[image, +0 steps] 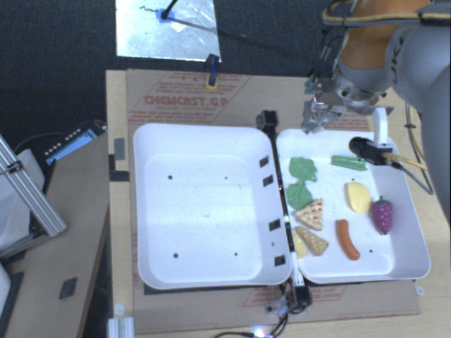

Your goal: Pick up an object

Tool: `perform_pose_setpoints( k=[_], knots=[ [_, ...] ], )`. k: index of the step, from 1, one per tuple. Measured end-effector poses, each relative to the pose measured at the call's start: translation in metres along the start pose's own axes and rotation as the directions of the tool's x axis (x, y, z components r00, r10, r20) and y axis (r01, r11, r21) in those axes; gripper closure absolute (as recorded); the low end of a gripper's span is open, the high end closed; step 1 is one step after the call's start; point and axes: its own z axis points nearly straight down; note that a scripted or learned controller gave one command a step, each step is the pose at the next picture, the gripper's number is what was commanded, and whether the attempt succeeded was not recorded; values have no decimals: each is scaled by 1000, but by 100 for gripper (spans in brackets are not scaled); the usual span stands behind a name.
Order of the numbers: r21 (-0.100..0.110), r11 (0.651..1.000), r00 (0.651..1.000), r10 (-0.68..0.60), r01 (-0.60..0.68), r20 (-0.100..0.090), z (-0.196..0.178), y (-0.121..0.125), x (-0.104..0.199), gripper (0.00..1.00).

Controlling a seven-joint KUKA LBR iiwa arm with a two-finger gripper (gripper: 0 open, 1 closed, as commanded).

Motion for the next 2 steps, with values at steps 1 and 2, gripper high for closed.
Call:
perform_pose_setpoints(
  k=[1, 2],
  knots=[
    [-16, 1000, 1000, 9, -8, 3, -51, -33, -15, 100],
    [-24, 1000, 1000, -1, 1, 2, -114, 3, 33, 100]
  ],
)
